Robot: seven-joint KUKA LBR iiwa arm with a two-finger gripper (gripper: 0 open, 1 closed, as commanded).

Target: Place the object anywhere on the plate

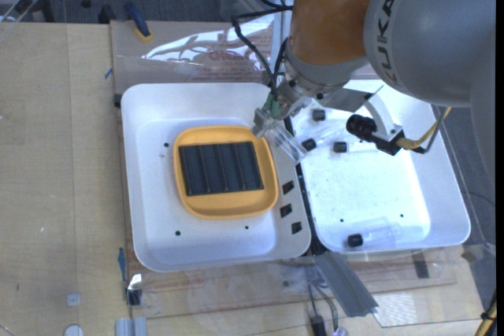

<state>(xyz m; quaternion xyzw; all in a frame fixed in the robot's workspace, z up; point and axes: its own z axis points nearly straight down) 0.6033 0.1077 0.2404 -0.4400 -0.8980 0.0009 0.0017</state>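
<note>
Plate lies just left of the tool; its grip state cannot be told.

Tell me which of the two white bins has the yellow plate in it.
The left bin, the one farther from the arm's base. The yellow plate with its dark ribbed center lies inside it; the right bin has a few small dark pieces.

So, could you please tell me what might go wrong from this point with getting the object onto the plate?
1. The gripper sits at the yellow plate's upper right corner, so a release here could drop the clear object onto the rim and let it slide off into the left bin.
2. The object pokes out toward the bin divider and may not be firmly held.
3. The cables hang close to the wrist and could snag.
</note>
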